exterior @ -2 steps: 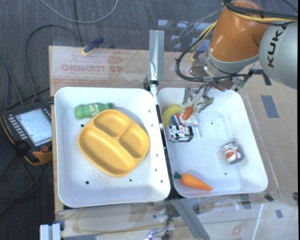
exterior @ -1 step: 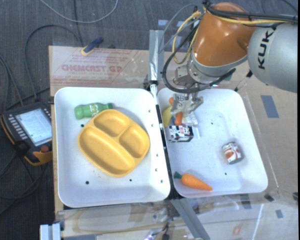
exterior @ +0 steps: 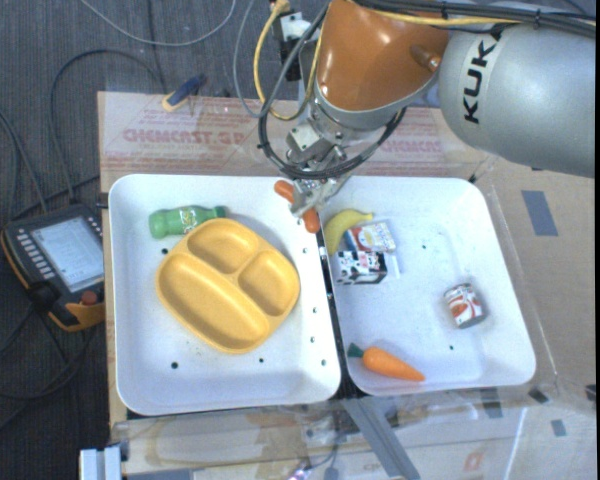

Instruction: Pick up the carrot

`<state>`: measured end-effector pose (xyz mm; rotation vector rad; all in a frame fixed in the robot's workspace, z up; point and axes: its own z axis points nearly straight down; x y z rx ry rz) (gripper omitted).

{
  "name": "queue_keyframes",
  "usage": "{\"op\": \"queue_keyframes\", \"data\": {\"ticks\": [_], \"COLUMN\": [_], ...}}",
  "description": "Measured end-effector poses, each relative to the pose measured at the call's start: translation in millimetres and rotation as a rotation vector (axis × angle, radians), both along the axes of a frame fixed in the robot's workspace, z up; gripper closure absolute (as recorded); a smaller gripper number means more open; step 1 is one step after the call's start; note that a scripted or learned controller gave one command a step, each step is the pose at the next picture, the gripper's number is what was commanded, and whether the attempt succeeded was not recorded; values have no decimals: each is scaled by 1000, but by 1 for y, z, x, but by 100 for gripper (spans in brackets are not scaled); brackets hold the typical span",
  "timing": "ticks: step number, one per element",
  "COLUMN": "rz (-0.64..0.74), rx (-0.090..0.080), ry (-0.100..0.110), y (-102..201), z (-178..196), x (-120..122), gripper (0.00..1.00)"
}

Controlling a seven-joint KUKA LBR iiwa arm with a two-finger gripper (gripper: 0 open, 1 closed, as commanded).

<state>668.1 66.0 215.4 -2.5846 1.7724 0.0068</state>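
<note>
Carrot (exterior: 385,363) lying crosswise, tip toward the right, green end left; gripper (exterior: 298,204) state unclear.

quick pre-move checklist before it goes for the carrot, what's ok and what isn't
1. Carrot in view, lying flat near the front edge of the right bin: ok.
2. Space around the carrot free of other items; the can sits apart: ok.
3. Gripper over the carrot: not ok, it hangs at the back by the divider between the bins, near the banana.
4. Carrot between the jaws: not ok.
5. Jaws open: cannot tell.
</note>
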Motion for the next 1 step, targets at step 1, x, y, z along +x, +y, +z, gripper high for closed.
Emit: {"op": "queue_keyframes", "data": {"ticks": [1], "rz": [-4], "rx": [8], "ry": [0], "y": [2], "z": [9], "x": [0], "gripper": [100]}}
